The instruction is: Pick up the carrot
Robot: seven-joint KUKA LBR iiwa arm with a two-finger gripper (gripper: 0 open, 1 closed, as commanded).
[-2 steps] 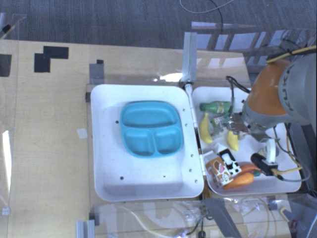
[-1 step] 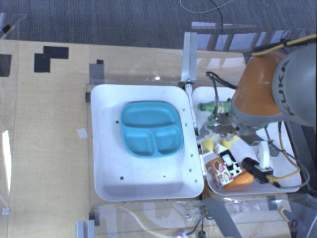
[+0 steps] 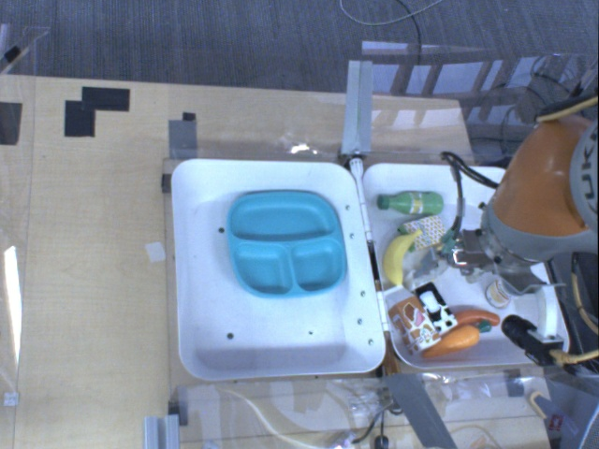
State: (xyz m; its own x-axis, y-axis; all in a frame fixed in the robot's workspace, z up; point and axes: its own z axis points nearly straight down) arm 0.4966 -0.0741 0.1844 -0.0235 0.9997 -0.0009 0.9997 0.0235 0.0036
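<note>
Desk [image 3: 84,279], pale wood, bearing two shallow white bins side by side. Left bin [image 3: 201,251]: holds one blue plate [image 3: 285,241] with three compartments, lying flat near the bin's middle, toward its far edge; the compartments have nothing in them. Right bin [image 3: 398,349]: holds several things close together. Green bottle [image 3: 412,202] lying on its side at the far edge. Banana [image 3: 400,255] below it, near the bin's left wall, curved, tip toward the near edge. Small carton [image 3: 421,318] with a cow pattern at the near left corner, tilted. Carrot [image 3: 451,340], orange, lying along the near edge just right of the carton and touching it. A red thing [image 3: 477,319] sits just behind the carrot; what it is cannot be told. Arm [image 3: 547,190], grey and orange, over the right side of the right bin; the jaws [image 3: 449,251] sit above the bin's middle beside the banana, apart from the carrot; whether released or clenched cannot be told.
</note>
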